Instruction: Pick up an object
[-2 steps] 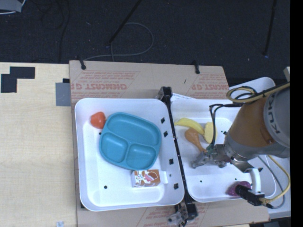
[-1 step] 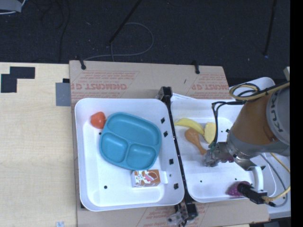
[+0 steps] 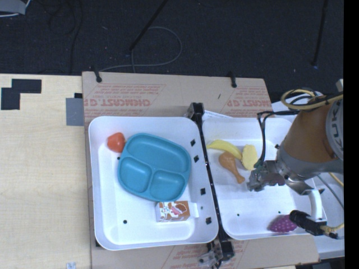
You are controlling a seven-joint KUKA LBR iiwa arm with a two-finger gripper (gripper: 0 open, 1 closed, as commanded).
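grapes [image 3: 282, 224] right bin [image 3: 247, 228] front corner | carton [image 3: 173, 210] left bin [image 3: 106, 228] front | gripper [image 3: 257, 184] low in right bin, grip state cannot tell, just beside drumstick [image 3: 230, 165] | banana [image 3: 224, 147], yellow piece [image 3: 249, 156] behind | blue tray [image 3: 154, 167], tomato [image 3: 116, 142] left bin

One fixed camera above, looking down aslant on both white bins [image 3: 101, 206]

Blue tray [image 3: 154, 167], red tomato [image 3: 116, 142], yellow banana [image 3: 224, 147], purple grapes [image 3: 282, 224].
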